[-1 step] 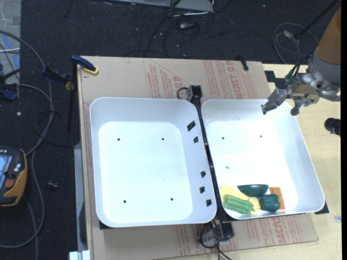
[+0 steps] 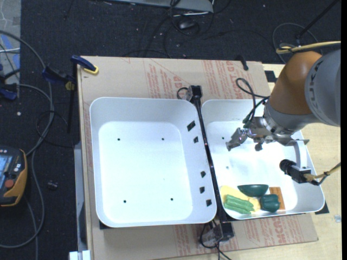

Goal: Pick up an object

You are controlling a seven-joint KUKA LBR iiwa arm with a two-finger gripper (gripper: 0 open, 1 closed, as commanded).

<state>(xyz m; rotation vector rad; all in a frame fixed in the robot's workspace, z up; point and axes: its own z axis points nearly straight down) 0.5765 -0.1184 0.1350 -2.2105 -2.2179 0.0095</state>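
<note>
Small objects huddle in the near corner of the right bin (image 2: 219,121). Among them are a ridged light green piece (image 2: 238,203), a dark green bowl-like piece (image 2: 253,189), a teal piece (image 2: 269,202), a yellow flat piece (image 2: 230,192) and an orange piece (image 2: 275,192). My gripper (image 2: 246,143) hangs over the middle of the right bin, apart from the cluster and farther back than it. Its fingers are spread open and nothing sits between them.
The left bin (image 2: 143,110) lies beside the right one, with a black divider strip (image 2: 203,150) between them. The orange-banded arm (image 2: 295,91) covers the right bin's far right side. A black fitting (image 2: 290,168) sticks out near that bin's right wall.
</note>
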